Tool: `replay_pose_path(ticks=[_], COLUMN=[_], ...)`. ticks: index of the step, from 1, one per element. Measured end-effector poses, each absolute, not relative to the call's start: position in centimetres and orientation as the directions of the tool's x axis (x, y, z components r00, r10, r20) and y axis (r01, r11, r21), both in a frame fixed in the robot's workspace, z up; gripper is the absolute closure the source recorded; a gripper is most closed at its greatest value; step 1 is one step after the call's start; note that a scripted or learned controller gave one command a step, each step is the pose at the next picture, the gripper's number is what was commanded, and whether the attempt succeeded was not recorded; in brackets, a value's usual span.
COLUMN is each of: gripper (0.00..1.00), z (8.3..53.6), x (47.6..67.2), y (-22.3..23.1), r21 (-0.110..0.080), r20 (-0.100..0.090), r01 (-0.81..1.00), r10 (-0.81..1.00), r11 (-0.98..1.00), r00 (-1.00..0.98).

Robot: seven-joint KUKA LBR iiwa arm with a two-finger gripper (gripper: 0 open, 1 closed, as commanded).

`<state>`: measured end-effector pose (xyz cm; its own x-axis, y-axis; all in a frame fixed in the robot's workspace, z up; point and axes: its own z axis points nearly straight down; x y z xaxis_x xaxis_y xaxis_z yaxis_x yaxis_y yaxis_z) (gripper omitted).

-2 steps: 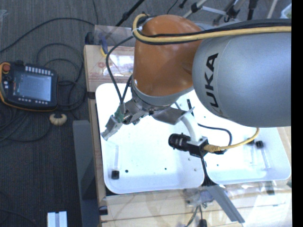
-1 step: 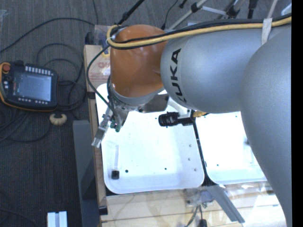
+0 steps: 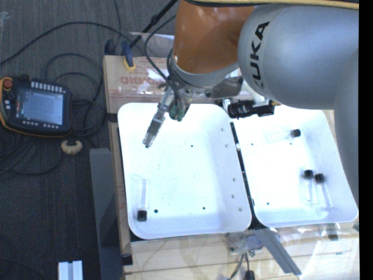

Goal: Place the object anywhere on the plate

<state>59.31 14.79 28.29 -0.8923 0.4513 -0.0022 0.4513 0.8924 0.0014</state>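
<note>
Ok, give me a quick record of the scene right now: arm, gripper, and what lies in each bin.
arm: reaches in from the right, across the top of both bins
gripper: slanted, over the upper left of the left bin
left bin: one clear vial, black cap, near the lower left corner
right bin: upper vial near the top; two capped vials near the right side
beside bench: pendant on the left

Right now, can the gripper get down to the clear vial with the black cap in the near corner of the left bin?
Probably yes. The gripper hangs over the left bin, and only bare white floor lies between it and the clear vial by the near-left wall.
</note>
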Motion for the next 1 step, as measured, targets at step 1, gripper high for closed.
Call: replay_pose_path(ticks=[1], gripper=[0.00], z=[27.51], x=[59.56], y=[11.07], r21=[0.002], r20=[-0.002], r01=[-0.197], r10=[-0.197], r11=[0.980], r00=[-0.980])
